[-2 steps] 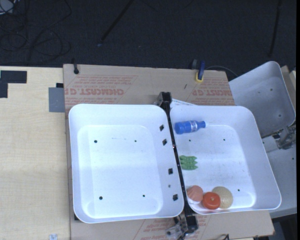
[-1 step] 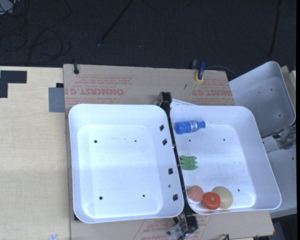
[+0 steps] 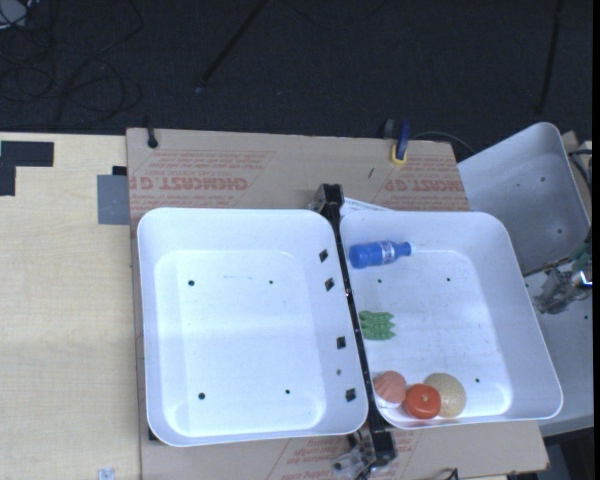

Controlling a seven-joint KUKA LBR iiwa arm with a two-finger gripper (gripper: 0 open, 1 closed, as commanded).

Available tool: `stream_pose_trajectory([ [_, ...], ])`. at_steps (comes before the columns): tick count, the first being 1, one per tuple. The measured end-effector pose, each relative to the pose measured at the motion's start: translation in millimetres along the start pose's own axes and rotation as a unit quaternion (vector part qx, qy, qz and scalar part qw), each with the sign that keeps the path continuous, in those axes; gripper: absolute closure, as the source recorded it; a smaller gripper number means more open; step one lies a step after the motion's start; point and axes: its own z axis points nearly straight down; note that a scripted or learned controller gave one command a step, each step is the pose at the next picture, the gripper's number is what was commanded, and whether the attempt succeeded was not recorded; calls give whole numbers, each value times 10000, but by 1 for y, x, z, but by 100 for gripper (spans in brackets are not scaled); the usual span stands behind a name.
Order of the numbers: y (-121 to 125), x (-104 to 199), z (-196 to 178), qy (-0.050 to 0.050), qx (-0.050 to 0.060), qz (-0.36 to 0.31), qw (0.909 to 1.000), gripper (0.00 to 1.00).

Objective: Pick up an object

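Note:
The right white bin [image 3: 480, 308] holds several small objects. A blue bottle [image 3: 380, 254] lies on its side near the bin's far left corner. A green pea pod toy [image 3: 376, 325] rests by the left wall, about halfway down. Clustered in the near left corner are a pale pink piece [image 3: 388, 385], a red round piece [image 3: 422, 401] and a beige round piece [image 3: 448, 392], all touching or nearly so. The left white bin [image 3: 240, 328] sits beside it.
Both bins rest on a cardboard sheet [image 3: 280, 173] on a light wooden bench. A black clip strip [image 3: 344, 308] joins the bins. A tilted grey metal plate [image 3: 525, 183] stands at the far right, with a small metal fitting [image 3: 565, 290] below it. A blue-yellow clamp [image 3: 400, 143] sits at the back.

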Motion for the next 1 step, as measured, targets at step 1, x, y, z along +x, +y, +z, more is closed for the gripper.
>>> stream_pose_trajectory([
  [1,26,-1,-7,-9,-25,-12,10000,100],
])
